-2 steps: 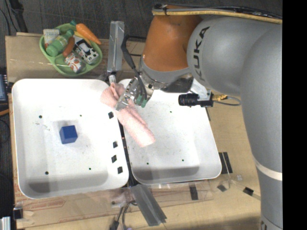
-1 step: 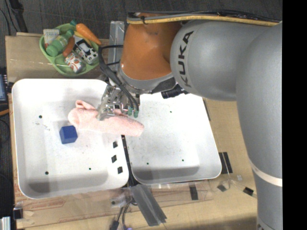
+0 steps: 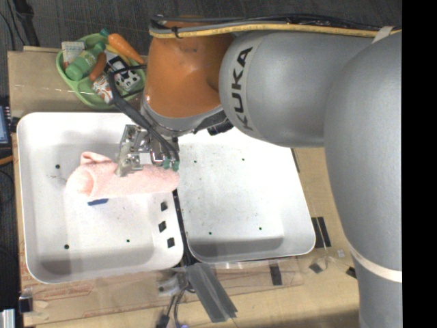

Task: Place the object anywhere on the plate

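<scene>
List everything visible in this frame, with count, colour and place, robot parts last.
bins: two, white, shallow, side by side on the bench.
plate: one, pink, in the left bin, partly under the end effector.
blue mark: one, small, at the plate's near edge; what it is cannot be told.
green bowl: one, on the bench beyond the left bin, full of mixed small items, one of them orange.
bench: one, tan, under both bins.
arm: one, grey with an orange band, reaching in from the right.
end effector: one, metallic, over the plate in the left bin.
</scene>
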Robot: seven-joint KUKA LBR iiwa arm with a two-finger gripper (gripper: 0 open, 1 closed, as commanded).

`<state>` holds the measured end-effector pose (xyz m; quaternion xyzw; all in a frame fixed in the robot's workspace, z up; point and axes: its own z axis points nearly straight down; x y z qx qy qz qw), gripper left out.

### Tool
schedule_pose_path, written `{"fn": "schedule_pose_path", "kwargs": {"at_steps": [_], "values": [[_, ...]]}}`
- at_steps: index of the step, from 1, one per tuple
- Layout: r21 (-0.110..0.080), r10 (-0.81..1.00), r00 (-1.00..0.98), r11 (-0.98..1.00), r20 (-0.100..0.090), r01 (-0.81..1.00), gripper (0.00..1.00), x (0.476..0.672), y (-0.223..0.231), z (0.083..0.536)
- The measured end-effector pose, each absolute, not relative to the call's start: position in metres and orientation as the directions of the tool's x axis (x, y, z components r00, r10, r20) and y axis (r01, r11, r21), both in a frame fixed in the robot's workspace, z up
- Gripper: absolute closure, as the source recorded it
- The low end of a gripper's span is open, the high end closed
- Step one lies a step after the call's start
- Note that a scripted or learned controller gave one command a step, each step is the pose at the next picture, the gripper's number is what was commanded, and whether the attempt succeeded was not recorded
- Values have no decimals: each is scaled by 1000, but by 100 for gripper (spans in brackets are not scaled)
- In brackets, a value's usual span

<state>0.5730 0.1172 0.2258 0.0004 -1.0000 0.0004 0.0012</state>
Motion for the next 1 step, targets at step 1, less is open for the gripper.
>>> {"fn": "schedule_pose_path", "kwargs": {"at_steps": [1], "values": [[-1, 0, -1000, 1000, 2, 0, 0, 573, 117, 226]]}}
